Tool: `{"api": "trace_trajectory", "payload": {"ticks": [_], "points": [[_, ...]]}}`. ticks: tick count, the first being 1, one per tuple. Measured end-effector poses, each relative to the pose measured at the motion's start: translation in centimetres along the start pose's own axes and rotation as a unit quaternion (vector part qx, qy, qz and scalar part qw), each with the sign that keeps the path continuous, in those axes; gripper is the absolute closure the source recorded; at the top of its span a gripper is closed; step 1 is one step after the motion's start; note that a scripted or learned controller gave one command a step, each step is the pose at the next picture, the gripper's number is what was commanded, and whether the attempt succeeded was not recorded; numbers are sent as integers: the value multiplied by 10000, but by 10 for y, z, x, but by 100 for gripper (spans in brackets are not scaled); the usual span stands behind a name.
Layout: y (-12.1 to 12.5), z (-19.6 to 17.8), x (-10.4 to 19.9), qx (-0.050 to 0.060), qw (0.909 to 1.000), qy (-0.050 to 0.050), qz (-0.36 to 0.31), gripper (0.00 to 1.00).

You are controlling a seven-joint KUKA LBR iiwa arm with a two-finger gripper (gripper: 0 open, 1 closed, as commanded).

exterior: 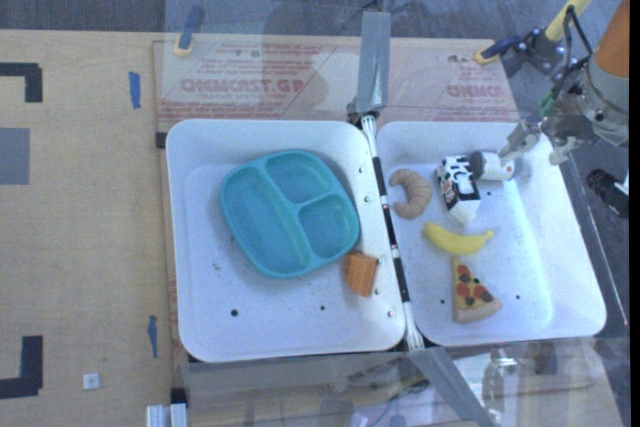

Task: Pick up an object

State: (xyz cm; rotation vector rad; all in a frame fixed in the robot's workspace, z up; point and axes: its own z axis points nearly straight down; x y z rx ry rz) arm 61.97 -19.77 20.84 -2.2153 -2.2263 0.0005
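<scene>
Over the right-hand white bin (560, 245), the two-finger gripper (503, 161) touches a black-and-white carton (459, 187); whether it's open or closed, I cannot tell. Nearby lie a brown croissant (409, 191), yellow banana (457, 238) and pizza slice (470, 291).

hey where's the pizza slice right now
The pizza slice lies in the right bin, near its front edge in the camera view, just below the banana and apart from it.
</scene>
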Motion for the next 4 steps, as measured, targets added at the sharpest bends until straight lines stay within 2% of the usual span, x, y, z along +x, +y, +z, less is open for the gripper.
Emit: {"api": "trace_trajectory", "payload": {"ticks": [1, 2, 3, 4], "points": [[18, 102, 60, 39, 9989, 9, -467, 0], [13, 120, 66, 19, 9967, -16, -812, 0], [15, 109, 65, -24, 9967, -15, -811, 100], [8, 9, 113, -16, 9901, -9, -1405, 100]]}}
